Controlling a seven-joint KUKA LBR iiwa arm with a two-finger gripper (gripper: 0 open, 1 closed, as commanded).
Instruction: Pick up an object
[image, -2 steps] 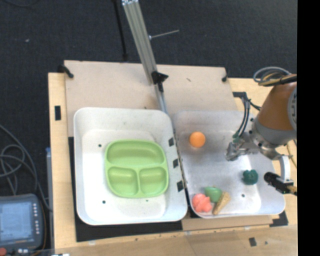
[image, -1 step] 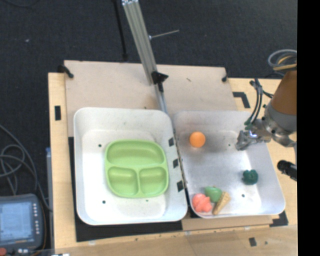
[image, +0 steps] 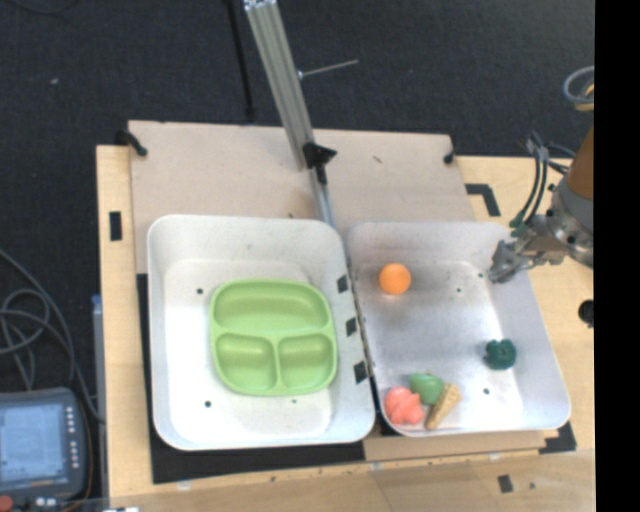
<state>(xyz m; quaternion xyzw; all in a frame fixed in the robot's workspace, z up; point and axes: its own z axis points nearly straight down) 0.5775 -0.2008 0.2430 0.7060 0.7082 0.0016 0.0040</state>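
Orange ball (image: 395, 279) in right bin (image: 530, 400) | hand (image: 503, 264) at rim | no readable writing

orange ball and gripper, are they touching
Apart. The camera view shows the orange ball alone on the right bin floor, with bare bin floor between it and the gripper at the bin's right rim.

Dark carpet floor (image: 120, 60), wooden bench (image: 115, 330), metal pole (image: 285, 85)
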